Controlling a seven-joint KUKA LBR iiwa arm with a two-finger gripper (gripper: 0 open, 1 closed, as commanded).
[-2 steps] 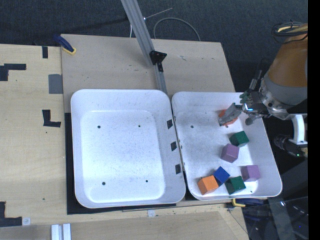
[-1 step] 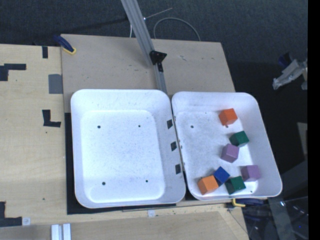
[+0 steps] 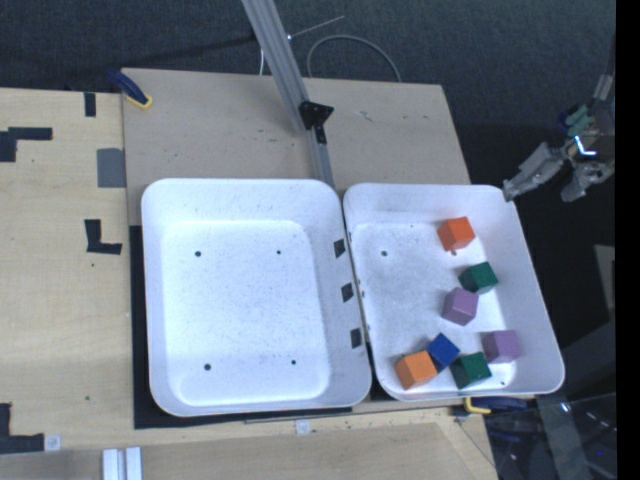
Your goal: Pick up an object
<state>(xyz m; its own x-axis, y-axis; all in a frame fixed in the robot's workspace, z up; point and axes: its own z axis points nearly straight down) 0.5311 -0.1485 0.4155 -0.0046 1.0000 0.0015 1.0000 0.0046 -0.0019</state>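
The right bin [image 3: 400,268] holds several small blocks. An orange block [image 3: 456,233] lies near its far right corner, with a green block [image 3: 481,277] and a purple block [image 3: 460,306] below it. Along the front edge lie an orange block [image 3: 416,369], a blue block [image 3: 443,349], a green block [image 3: 470,370] and a purple block [image 3: 500,345]. My gripper [image 3: 543,188] hangs outside the bin, beyond its far right corner, over the dark floor. Its fingers are spread open with nothing between them.
The left bin [image 3: 240,288] sits beside the right one on the wooden bench. A slanted metal pole [image 3: 280,53] with a black clamp [image 3: 316,115] rises behind the bins. A yellow and blue tool [image 3: 130,87] lies at the bench's far left.
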